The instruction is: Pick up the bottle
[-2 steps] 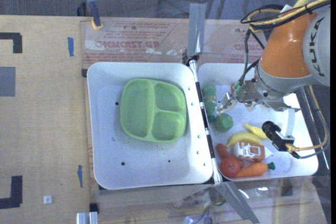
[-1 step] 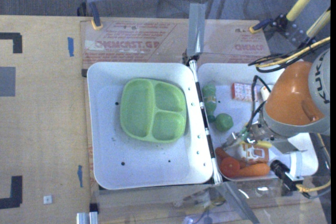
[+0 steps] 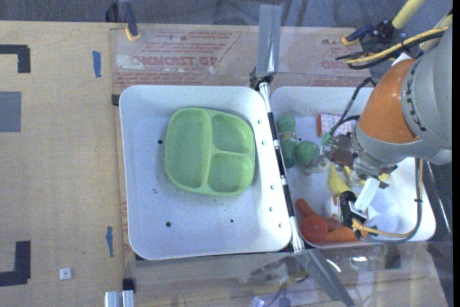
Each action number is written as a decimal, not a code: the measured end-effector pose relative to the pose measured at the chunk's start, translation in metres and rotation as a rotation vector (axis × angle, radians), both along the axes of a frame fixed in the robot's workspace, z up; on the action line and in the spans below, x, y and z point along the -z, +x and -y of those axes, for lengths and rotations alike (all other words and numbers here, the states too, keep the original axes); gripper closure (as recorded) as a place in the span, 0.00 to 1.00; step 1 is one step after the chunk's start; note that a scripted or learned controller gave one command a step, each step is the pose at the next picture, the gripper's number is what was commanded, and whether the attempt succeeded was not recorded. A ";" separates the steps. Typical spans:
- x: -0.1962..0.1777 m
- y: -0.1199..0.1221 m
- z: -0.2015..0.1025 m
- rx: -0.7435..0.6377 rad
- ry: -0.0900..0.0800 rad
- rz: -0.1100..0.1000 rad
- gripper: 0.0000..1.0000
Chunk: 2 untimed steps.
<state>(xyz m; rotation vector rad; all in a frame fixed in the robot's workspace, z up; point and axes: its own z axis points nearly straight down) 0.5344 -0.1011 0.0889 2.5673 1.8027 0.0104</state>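
Bottle first: I take it to be the pale green one (image 3: 287, 134) lying on its side in the right bin (image 3: 425, 223), tight along that bin's left wall and nearer the far corner than the near one. It looks dropped there loose among the clutter, not set down with care. A rounder, darker green ball (image 3: 307, 152) sits just beside it on the open side, a red and white card (image 3: 328, 124) lies near the far edge, a yellow piece (image 3: 338, 181) sits toward the middle, and a red-orange lump (image 3: 316, 228) fills the near left corner. With the wall on one side and the ball on the other, I would judge the bottle awkward to straddle, so a grasp along its length seems likelier to work than one across it. The left bin (image 3: 144, 216) carries a green divided plate (image 3: 210, 151) lying flat near its middle, well apart from the work. The arm (image 3: 388, 118) reaches in over the right bin's far right corner, its orange band bent over the bin's middle and the wrist tipped down toward the left wall. The gripper (image 3: 339, 153) hangs near the ball, short of the bottle and apart from it. Nothing shows in its grasp, and I cannot tell whether it is spread or closed. The pale wood counter (image 3: 57, 154) lies bare to the left.
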 end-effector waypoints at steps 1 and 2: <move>-0.011 0.001 0.003 0.002 -0.008 0.007 1.00; -0.154 0.066 0.043 0.230 0.000 -0.010 1.00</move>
